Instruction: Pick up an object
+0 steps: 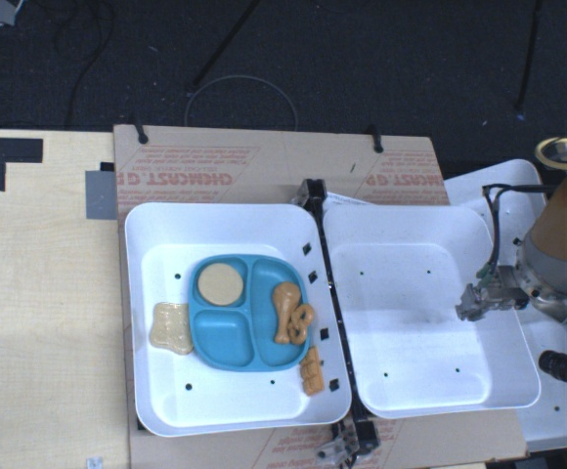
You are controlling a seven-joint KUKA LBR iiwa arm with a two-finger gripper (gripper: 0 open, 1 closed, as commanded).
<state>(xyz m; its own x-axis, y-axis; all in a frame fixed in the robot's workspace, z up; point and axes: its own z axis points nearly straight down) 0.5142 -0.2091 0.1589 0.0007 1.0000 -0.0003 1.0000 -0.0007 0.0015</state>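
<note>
Tray (227, 345) — 1 blue (left bin (156, 399)), 1 cookie (220, 283) | jaws (471, 304) — grip state unclear

1. Two shallow white plastic bins sit side by side on the table: left bin (156, 233), right bin (411, 233).
2. A blue three-compartment plastic tray (235, 345) lies in the left bin.
3. A round tan disc (219, 283) rests in the tray's rear-left compartment; a tan bone-shaped piece (287, 311) and a tan pretzel-shaped piece (302, 322) lie in its right compartment.
4. A pale flat slab (171, 327) lies left of the tray; a small tan lump (312, 371) lies off the tray's front-right corner.
5. The hand (479, 301) hangs at the right bin's right side.
</note>
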